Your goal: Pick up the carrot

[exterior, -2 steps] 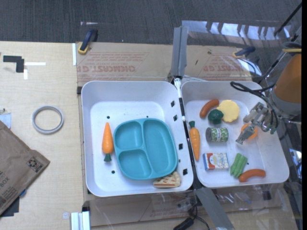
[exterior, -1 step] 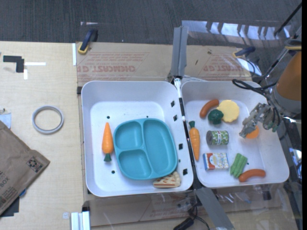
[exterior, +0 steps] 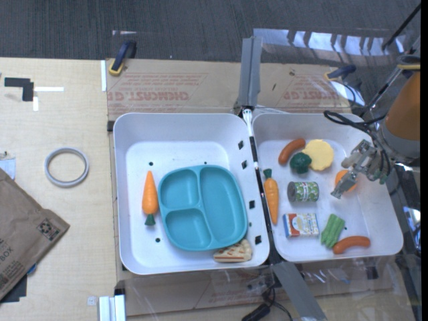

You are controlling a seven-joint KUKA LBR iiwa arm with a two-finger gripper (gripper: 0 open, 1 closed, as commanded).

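Overhead, slanted look at a pale wood bench carrying two shallow white bins side by side, with brown printed cardboard under and behind them and dark carpet beyond.

Left bin: a teal divided plate near the middle; one carrot lying lengthwise just left of the plate, green end toward the near edge; a toast-like piece at the plate's near rim.

Right bin: a second carrot along the left wall, beside the divider. Also a sausage, a yellow round piece, a dark green lump, a green can, a small carton, a green pod, another sausage.

Gripper sits over the right bin's right side, well apart from both carrots, fingers spread with a small orange item close by them; whether they touch it is unclear.

Bench also holds a tape ring, a brown box corner, and a yellow-handled clamp at the cardboard's far edge.
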